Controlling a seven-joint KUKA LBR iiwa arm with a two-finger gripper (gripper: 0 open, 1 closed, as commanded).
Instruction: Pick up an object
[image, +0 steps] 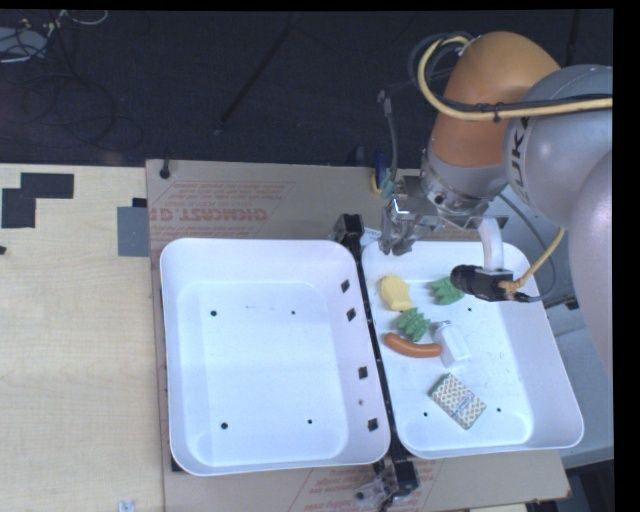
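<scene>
Camera view: a bench seen from above at a slant, w/ two shallow white bins side by side. The left bin (185, 300) has nothing drawing the arm's attention. All the loose objs lie in the right bin (545, 390).

A grey arm (560, 130) w/ an orange band reaches in from the right. Its gripper (400, 236) hangs at the far left corner of the right bin. Can't tell whether it is open or closed. Nothing is seen in its hold.

Contents of the right bin:
- A yellow piece (396, 293), closest to the gripper, just on its near side.
- A green leafy piece (445, 290) to the right of the yellow one, apart from it.
- A second green piece (412, 323), touching or almost touching an orange-red sausage (412, 346) just near of it.
- A small white block (455, 345) at the sausage's right end.
- A patterned packet (458, 400), alone and nearer still.

Judgement: the pick is not yet made, and the yellow piece looks the likeliest target. To do it well, centre over the piece before descending and keep off the bin's left wall. Go for that lone obj, not the green/sausage/block cluster, where a grasp could catch two things or slip.
</scene>
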